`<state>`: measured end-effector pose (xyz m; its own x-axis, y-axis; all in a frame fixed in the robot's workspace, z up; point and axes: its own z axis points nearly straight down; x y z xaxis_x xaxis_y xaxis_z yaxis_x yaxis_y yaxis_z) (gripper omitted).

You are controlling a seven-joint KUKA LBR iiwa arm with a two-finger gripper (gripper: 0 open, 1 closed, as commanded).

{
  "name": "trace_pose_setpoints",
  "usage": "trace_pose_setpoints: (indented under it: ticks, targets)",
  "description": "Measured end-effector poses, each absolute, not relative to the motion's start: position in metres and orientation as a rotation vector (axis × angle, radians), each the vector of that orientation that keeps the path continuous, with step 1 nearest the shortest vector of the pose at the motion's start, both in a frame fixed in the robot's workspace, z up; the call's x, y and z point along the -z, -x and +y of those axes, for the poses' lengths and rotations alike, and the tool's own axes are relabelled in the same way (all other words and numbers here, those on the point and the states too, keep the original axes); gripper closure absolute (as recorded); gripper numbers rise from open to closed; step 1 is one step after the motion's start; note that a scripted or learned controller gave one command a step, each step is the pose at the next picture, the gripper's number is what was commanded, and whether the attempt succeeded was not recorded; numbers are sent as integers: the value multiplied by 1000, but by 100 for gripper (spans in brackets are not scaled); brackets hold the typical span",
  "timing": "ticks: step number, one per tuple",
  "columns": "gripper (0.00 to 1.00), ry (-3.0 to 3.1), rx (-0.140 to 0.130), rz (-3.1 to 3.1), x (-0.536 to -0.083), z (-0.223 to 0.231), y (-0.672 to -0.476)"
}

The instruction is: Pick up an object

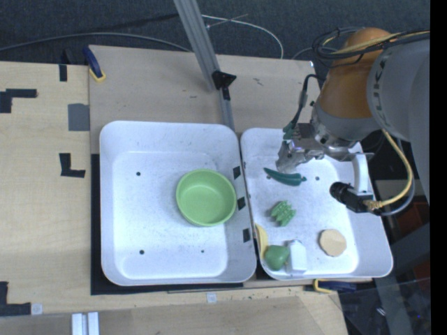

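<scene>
over the right bin [370, 257], the pincer [288, 160] hangs just above a dark green strip [284, 177]; whether it is clenched, i cannot tell. at the strip's 6 o'clock sits a green block [282, 212].

green bowl [205, 197], white bins [126, 145], tan disc [333, 242]
</scene>
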<state>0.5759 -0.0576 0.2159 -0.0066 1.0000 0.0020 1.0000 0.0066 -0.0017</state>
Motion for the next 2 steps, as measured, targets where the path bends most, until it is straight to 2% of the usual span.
trace_pose_setpoints:
  ticks: [2]
  targets:
    - [100, 2213, -2, -2226, -217, 35, -564]
